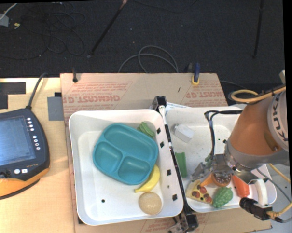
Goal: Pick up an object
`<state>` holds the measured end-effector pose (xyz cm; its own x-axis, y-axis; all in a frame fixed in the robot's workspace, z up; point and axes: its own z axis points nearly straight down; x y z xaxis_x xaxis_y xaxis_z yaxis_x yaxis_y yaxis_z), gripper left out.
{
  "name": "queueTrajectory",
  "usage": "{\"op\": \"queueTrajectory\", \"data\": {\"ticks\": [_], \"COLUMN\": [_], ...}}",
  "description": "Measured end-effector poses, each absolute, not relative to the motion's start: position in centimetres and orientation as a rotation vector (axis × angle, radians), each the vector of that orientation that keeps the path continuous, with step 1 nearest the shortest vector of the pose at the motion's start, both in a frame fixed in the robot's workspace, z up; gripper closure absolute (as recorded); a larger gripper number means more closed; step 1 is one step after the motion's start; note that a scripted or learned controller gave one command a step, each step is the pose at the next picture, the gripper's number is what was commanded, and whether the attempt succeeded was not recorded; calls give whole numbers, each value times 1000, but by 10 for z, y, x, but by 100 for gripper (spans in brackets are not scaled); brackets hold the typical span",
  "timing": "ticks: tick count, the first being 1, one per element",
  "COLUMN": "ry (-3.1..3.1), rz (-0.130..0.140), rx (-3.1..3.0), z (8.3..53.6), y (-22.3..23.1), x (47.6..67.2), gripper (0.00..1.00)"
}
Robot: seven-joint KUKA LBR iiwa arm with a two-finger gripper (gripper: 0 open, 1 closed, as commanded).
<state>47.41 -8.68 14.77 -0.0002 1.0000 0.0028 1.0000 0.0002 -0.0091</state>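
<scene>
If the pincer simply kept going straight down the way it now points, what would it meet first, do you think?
Probably the pizza slice toy or the green toy lying just below the pincer in the right bin; depth is hard to judge from this slanted view.

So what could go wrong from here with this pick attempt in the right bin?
The gripper is low over a tight cluster in the right bin: a pizza slice, a green bumpy toy and an orange piece lie close together, so it may catch two things or just push them aside. The cluster also sits near the bin's front wall, leaving little room to close. The arm hides part of the bin, so a miss would be hard to confirm.
</scene>
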Motion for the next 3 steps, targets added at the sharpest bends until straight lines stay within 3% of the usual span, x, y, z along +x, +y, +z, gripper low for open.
{"op": "queueTrajectory", "data": {"ticks": [1,2,3], "ry": [-2227,-2220,-2223], "rz": [-2,-1,2], "rx": [-2211,-2228,-2228], "z": [195,122,174], "y": [-14,-110,-206], "x": [476,510,543], "gripper": [0,0,0]}}
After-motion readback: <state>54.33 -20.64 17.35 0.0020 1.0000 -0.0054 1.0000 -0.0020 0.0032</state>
